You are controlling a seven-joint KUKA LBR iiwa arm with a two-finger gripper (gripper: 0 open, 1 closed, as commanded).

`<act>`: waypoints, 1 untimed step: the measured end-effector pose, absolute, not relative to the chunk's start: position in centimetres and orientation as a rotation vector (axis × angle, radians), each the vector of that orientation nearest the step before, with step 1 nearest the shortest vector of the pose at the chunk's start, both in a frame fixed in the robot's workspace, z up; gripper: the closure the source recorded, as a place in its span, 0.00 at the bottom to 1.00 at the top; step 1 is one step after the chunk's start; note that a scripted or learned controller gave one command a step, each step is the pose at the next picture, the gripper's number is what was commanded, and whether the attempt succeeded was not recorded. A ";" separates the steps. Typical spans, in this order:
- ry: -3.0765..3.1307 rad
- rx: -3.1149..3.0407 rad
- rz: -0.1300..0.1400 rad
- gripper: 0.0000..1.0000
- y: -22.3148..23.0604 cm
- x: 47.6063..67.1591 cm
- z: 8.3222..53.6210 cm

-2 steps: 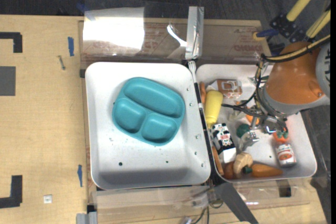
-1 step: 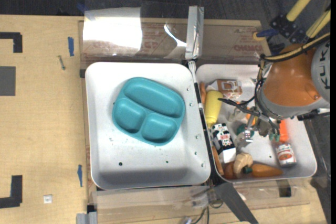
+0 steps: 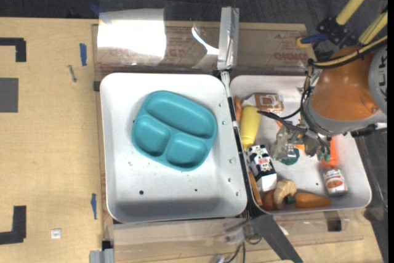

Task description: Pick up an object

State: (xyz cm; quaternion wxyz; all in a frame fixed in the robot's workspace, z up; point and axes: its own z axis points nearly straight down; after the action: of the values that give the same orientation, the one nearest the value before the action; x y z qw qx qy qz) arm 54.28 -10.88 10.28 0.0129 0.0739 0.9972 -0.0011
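Gripper [image 3: 290,148] low in right bin [image 3: 360,185], finger state unclear, no label legible, teal tray [image 3: 174,128] in left bin [image 3: 123,182]

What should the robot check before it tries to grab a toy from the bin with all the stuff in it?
1. Gripper is over the right bin, where the toys are: ok.
2. Something is already held: cannot tell, the arm hides the spot under it.
3. A target sits right below: cannot tell; a small teal thing shows at the gripper.
4. Room around the gripper: not ok, the yellow bottle and the black and white toy lie close on one side and the red and white can on the other.
5. Left bin holds the teal divided tray, away from the arm: ok.
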 end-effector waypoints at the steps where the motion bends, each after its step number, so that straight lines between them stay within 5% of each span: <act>1: 3.113 0.281 0.002 1.00 -6.0 61.7 24.9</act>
State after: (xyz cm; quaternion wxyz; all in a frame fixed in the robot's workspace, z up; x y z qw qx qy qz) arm 61.69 -6.02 24.87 0.0080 0.0899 0.9959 0.0007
